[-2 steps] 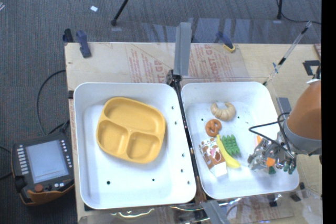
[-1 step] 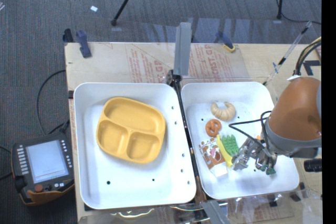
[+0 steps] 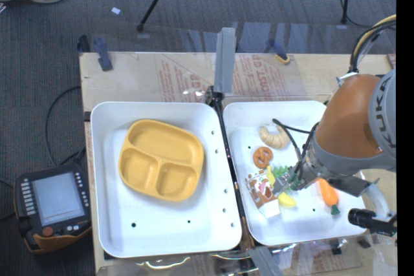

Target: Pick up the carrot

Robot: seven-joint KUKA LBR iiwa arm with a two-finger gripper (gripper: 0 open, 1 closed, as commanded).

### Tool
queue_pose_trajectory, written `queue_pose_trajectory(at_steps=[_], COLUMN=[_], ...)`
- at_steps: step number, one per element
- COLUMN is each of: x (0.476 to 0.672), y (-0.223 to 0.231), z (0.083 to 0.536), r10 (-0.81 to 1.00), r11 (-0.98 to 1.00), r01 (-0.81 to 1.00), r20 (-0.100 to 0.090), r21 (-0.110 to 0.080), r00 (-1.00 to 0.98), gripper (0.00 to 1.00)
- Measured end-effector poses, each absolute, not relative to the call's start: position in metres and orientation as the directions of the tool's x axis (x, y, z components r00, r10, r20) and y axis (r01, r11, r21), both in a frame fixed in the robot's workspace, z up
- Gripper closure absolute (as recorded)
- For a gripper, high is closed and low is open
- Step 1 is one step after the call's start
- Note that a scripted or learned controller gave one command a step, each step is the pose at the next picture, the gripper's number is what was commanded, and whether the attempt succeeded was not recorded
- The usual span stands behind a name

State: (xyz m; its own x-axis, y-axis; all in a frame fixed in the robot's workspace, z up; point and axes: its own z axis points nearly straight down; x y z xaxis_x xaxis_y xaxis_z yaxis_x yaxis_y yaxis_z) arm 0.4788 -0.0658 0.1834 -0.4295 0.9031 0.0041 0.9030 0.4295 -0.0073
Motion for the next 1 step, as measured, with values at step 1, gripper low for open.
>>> queue_pose_trajectory(at_steps=[1], x=[0.4774], y=[-0.1166], z=[0.2687], r10=[0.794], r11=[0.608], r01=[0.794], r20=[0.003], r21=[-0.004], r00=[-0.608], gripper=[1.00])
